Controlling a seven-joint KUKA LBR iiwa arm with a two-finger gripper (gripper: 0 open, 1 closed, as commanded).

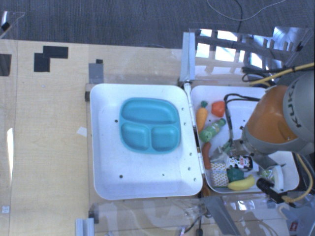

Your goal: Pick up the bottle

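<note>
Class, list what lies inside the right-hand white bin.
Inside the right-hand white bin: an orange carrot, a red tomato-like piece, a green bottle, a yellow banana. The grey-and-orange arm covers the rest.

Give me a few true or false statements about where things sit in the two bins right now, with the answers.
1. The blue tray lies in the left bin. True.
2. The green bottle lies in the left bin. False: it is in the right bin.
3. The carrot lies beside the green bottle. True.
4. The banana rests on the blue tray. False: it is at the right bin's near edge.
</note>
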